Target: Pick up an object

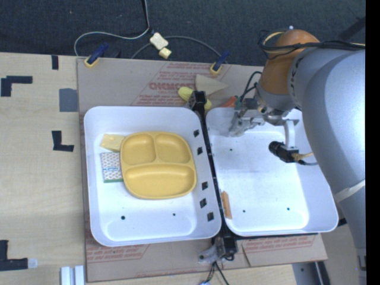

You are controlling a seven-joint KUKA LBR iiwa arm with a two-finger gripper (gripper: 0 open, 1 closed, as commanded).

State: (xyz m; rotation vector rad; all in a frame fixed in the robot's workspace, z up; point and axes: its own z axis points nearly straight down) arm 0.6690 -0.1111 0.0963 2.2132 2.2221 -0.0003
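1. Claw (240,123) sits low over the upper-left corner of the right bin (267,218), in the upper right of the frame; can't tell how it's set, and nothing is visibly held.
2. Candidate objects all lie in the left bin (148,233): yellow divided tray (158,164) centre frame, a pale yellow piece (111,141) and a small patterned sponge (110,166) touching its left edge.
3. Judgement: pick not done. Nothing lifted; arm is well apart from those objects.
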